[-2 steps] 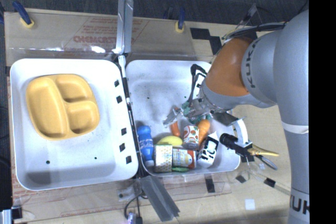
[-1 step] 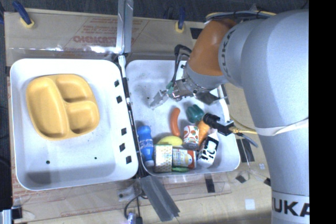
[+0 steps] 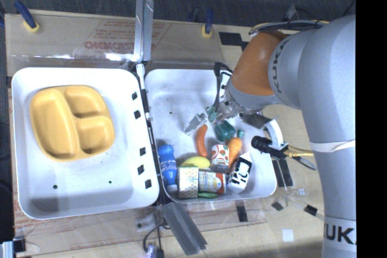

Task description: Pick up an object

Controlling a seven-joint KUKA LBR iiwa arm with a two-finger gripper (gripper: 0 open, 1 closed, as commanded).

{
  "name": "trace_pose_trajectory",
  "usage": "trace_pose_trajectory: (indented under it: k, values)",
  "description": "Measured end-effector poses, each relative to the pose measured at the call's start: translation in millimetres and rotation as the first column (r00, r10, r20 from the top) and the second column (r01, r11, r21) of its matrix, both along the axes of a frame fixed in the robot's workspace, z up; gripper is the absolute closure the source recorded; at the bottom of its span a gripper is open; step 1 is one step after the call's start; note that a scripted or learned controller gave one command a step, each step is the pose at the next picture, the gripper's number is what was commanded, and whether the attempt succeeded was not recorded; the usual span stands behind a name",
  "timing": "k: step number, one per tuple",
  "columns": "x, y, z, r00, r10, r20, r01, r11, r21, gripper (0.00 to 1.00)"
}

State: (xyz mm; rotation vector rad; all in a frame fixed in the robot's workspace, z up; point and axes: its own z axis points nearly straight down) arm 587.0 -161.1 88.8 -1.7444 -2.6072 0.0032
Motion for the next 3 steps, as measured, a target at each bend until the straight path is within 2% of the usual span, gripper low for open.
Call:
trace_pose_trajectory:
  k: [1,2,3]
  values:
    - [0.4,-0.4,7.4,1.0,0.004,-0.002,-0.004,1.0,0.0,1.0]
    - [0.4,-0.3,7.4,1.0,0.004,-0.002,-0.004,1.0,0.0,0.0]
    - [-44.1,-49.9,1.0,0.982,0.189,0.004,-0.189,0.982,0.0,0.0]
